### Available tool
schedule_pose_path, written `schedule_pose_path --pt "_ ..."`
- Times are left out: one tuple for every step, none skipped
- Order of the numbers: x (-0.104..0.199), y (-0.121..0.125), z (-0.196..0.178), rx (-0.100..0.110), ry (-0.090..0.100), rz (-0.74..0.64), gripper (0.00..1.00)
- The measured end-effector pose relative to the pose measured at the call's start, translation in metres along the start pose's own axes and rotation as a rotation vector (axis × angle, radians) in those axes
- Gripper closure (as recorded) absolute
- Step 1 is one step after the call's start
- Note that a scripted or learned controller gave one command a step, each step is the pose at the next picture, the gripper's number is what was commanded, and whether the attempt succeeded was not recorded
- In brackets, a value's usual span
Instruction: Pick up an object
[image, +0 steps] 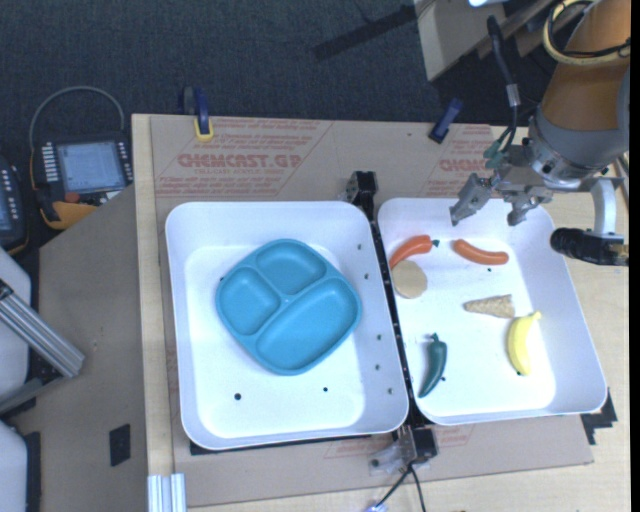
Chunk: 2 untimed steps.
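Observation:
My gripper (492, 212) hangs open above the back edge of the right bin (570, 300), with nothing between its fingers. Just below it lies an orange-red sausage (480, 252). To the left of that lie an orange carrot (410, 248) and a round beige biscuit (410, 281). A tan wedge of bread (490, 306) lies mid-bin, a yellow banana (521, 343) toward the front right, and a dark green pepper (433, 365) at the front left.
The left bin (200, 400) holds a blue divided plate (288, 304). A black clamp (361, 187) sits at the back between the bins. A teach pendant (85, 165) lies off the bench at the far left.

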<state>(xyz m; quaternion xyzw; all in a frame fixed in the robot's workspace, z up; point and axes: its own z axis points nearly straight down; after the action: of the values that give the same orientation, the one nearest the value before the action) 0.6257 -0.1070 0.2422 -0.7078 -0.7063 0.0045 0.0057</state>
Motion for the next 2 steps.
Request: schedule_pose_path --pt "0.0 0.002 -0.008 -0.014 -0.002 -0.003 0.0" --pt "-0.007 -0.004 0.043 -0.013 -0.002 -0.002 0.0"
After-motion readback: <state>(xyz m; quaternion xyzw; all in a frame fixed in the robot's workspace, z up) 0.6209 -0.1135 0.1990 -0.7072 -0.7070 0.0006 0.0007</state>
